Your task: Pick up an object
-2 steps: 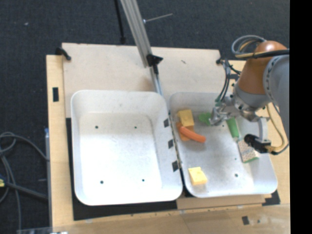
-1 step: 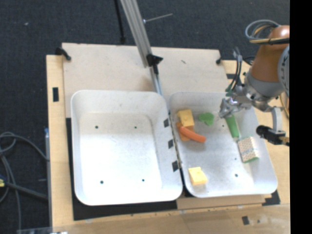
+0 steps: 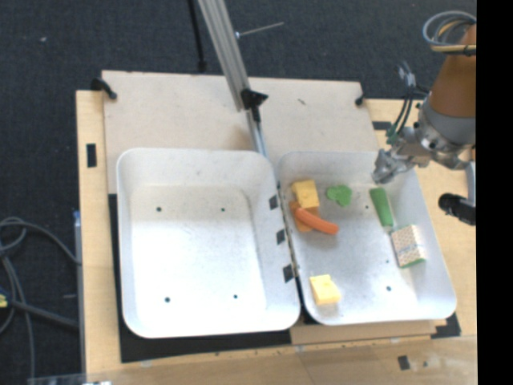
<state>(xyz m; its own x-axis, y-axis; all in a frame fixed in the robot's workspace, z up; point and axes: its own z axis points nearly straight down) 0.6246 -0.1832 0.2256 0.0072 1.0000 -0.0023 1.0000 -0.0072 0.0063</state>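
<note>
The right bin (image 3: 433,295) holds several small objects. A yellow block (image 3: 305,193) lies at its upper left, with an orange carrot-shaped piece (image 3: 316,222) just below it. A green blob (image 3: 340,195) sits near the top middle. A green stick (image 3: 382,207) lies upright toward the right, and a speckled pale block (image 3: 408,245) rests below it. Another yellow block (image 3: 325,289) sits near the front left. My gripper (image 3: 385,171) hangs over the bin's upper right corner, just above the top end of the green stick. Nothing shows between its fingers.
The left bin (image 3: 132,215) stands beside the right one, with a black clip strip between them. A slanted aluminium post (image 3: 228,54) rises behind the bins. Cables lie off the bench at the left. A black part (image 3: 457,205) sticks out at the right.
</note>
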